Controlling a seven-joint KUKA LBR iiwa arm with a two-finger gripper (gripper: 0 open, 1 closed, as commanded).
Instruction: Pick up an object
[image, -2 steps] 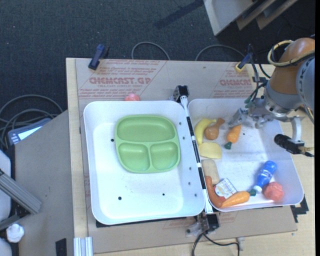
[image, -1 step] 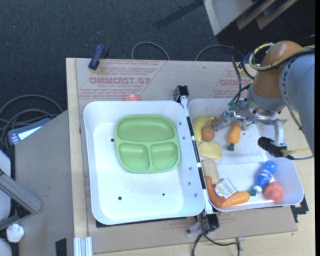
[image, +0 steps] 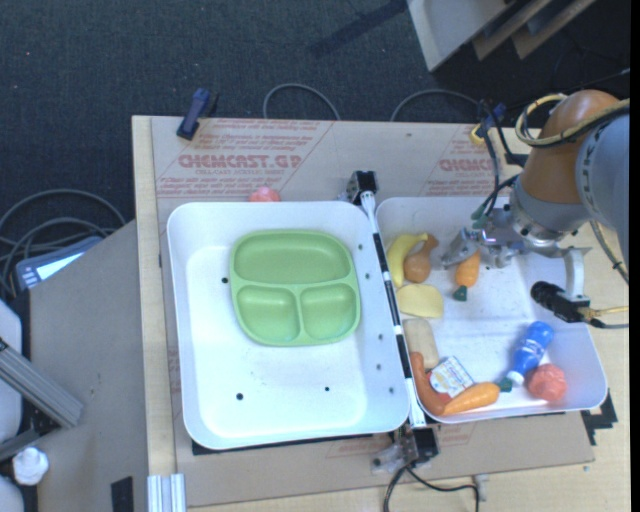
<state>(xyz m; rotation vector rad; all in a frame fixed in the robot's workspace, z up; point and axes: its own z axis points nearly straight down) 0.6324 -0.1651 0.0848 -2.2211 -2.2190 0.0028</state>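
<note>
Over the right bin, near its far edge, you see the gripper reaching down from the grey and orange arm. You cannot tell how the pincer stands, because its tip is small and blurry. A small carrot lies just under it, and you cannot tell if they touch. Close by on the left are a banana with a brown thing on it, and a pale yellow piece in front of them. Farther toward you lie a blue bottle, a red ball, a long carrot and a small packet. Look to the left bin and you find a green tray with three parts.
</note>
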